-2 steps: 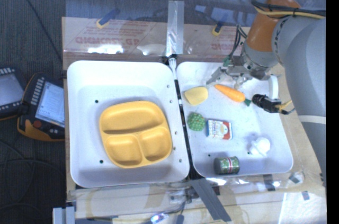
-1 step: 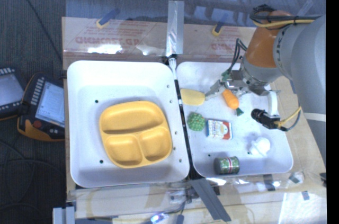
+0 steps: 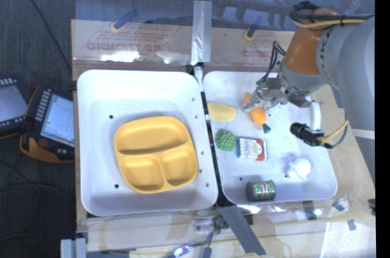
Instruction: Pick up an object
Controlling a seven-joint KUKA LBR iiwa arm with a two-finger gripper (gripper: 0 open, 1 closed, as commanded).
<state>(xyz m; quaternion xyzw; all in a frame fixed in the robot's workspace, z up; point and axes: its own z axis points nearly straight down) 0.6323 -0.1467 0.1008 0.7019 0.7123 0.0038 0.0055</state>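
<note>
Leftward, a yellow tray (image 3: 156, 153) in its bin (image 3: 91, 129); right bin (image 3: 317, 183), small items beneath pincer (image 3: 263, 103) (grip unclear).

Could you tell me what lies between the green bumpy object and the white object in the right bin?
In the camera view, a small red-and-white packet lies between the green bumpy object and the white object.

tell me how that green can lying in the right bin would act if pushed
The can lies on its side near the front wall of the right bin, so a push across its length would probably roll it. It looks rigid, and its smooth round body may slip from a pinch.
</note>
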